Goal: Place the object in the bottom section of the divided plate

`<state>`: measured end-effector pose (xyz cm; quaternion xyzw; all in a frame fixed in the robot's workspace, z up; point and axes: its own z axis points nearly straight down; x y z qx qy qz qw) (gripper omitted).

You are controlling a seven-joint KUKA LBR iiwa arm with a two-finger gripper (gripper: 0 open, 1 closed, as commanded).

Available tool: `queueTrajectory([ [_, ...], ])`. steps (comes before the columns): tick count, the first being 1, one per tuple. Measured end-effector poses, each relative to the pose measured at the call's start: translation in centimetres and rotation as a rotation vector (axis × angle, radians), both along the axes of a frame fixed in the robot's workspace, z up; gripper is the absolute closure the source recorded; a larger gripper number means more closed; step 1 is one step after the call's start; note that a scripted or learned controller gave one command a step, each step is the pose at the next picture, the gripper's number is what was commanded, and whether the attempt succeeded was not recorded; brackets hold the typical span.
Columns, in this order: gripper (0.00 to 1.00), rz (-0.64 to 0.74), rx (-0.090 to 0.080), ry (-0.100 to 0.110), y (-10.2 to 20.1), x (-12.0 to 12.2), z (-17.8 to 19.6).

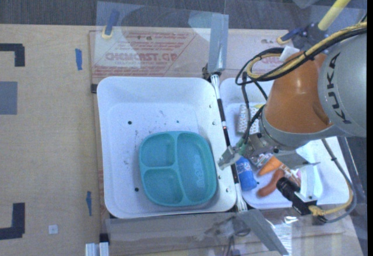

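One teal divided plate (176, 168), long axis vertical.

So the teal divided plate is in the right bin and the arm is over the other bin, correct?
Not quite. The camera view shows the teal divided plate in the left bin, not the right. The arm is indeed over the other bin.

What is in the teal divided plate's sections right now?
Nothing. All three sections of the divided plate show bare teal; it lies flat in the left bin.
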<state>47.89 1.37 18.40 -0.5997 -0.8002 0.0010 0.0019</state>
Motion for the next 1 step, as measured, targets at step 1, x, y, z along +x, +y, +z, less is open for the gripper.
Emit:
queueTrajectory([
  [1,0.00,-0.106,-0.002,-0.006,6.35,3.21,0.00],
])
